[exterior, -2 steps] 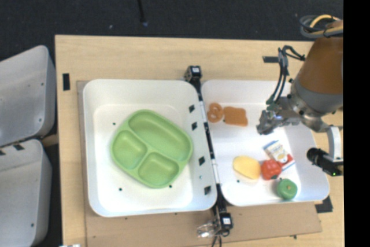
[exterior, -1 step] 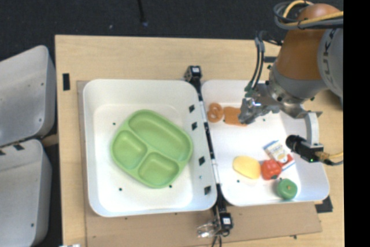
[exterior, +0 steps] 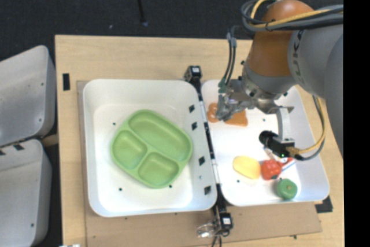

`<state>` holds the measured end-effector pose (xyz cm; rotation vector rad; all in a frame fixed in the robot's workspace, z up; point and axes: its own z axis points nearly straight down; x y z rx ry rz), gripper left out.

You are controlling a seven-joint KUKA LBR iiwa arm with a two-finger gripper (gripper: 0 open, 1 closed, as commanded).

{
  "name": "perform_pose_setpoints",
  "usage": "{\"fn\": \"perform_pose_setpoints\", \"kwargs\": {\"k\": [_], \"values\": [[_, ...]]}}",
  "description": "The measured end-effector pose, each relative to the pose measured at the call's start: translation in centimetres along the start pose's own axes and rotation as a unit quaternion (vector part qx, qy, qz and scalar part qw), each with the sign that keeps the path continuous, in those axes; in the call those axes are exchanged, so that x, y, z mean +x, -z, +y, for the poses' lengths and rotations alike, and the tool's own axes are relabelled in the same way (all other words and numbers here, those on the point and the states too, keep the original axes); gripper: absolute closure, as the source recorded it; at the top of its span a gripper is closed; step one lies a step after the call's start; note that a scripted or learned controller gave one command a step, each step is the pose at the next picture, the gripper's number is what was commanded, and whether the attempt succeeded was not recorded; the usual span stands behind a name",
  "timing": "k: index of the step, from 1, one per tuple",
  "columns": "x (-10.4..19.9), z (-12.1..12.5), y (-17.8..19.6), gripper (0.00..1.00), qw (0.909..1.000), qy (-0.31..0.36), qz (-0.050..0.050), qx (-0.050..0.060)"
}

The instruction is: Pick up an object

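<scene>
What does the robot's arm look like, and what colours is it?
The arm is thick, smooth and grey, with a big rounded orange band just above the wrist. Yellow and dark cables loop over the top of it. At the end sits a small claw made of dark grey metal parts.

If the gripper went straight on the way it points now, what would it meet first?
Most likely the orange object at the left side of the right bin, since the gripper hangs right over it. This slanted view does not show whether they touch.
</scene>
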<state>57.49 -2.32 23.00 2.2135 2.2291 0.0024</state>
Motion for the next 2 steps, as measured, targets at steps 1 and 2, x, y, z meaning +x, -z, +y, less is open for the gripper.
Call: {"fn": "perform_pose_setpoints", "kwargs": {"k": [1, 2], "values": [[4.9, 0.8, -0.1, 1.0, 1.0, 0.0, 0.0, 0.0], [10.4, 3.5, -0.3, 1.0, 1.0, 0.0, 0.0, -0.001]]}}
